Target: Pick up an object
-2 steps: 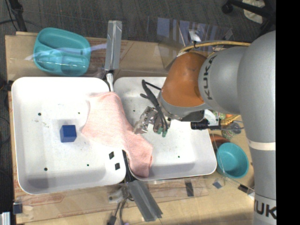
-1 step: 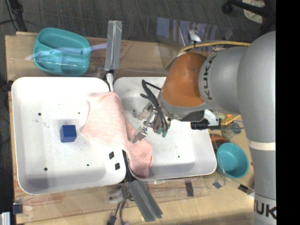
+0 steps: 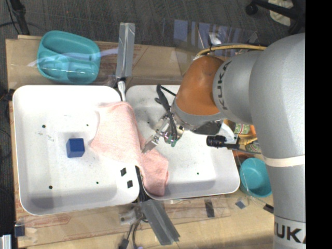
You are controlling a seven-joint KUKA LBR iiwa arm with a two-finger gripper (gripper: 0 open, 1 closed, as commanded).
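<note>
Even overhead light, my view bright; white bins [image 3: 31, 139] near glare, soft shadows under my arm [image 3: 270, 113], slight blur throughout.

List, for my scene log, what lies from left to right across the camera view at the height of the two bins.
Left white bin → blue cube → pink cloth, draped over both bins' shared edge → pincer → right white bin → teal bowl.

A robotics lab: a grey KUKA arm [image 3: 270, 102] over two white bins [image 3: 31, 139] on a wooden bench [image 3: 78, 223]
</note>
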